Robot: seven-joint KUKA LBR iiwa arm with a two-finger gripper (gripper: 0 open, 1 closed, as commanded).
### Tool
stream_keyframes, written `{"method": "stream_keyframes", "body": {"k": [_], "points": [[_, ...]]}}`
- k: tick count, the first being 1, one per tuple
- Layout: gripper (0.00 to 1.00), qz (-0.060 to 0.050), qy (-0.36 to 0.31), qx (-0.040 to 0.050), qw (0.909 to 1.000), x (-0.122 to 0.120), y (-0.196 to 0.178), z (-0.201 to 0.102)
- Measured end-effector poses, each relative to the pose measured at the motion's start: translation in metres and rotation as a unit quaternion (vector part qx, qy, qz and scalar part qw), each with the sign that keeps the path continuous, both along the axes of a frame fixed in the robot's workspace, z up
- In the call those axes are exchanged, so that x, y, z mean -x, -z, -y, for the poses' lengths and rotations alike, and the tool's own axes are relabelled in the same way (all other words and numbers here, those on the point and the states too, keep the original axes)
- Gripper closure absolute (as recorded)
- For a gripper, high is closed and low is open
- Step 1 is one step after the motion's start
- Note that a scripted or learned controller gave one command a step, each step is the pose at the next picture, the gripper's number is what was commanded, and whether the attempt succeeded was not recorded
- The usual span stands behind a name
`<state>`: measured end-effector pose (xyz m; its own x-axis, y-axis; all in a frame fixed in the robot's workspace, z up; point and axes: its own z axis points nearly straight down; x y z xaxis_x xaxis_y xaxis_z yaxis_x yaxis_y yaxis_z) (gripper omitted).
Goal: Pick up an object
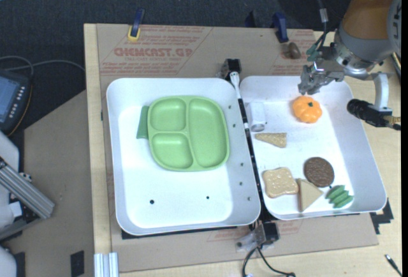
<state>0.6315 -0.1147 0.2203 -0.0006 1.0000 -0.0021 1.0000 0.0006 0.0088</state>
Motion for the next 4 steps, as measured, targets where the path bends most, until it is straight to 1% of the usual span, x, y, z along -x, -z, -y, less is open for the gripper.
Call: {"method": "stream_keyframes", "body": {"k": [1, 2, 3, 4], "points": [[1.00, -0.002, 0.000, -0.0005, 1.0000, -0.001, -0.005, 0.000], [1.00, -0.007, 0.001, -0.0019, 1.0000, 0.052, 0.005, -0.010], [1.00, -0.006, 0.002, -0.0018, 1.0000, 0.109, -0.009, -0.016], [1.00, -0.006, 0.001, -0.0018, 1.0000, 0.122, 0.003, -0.016]]}}
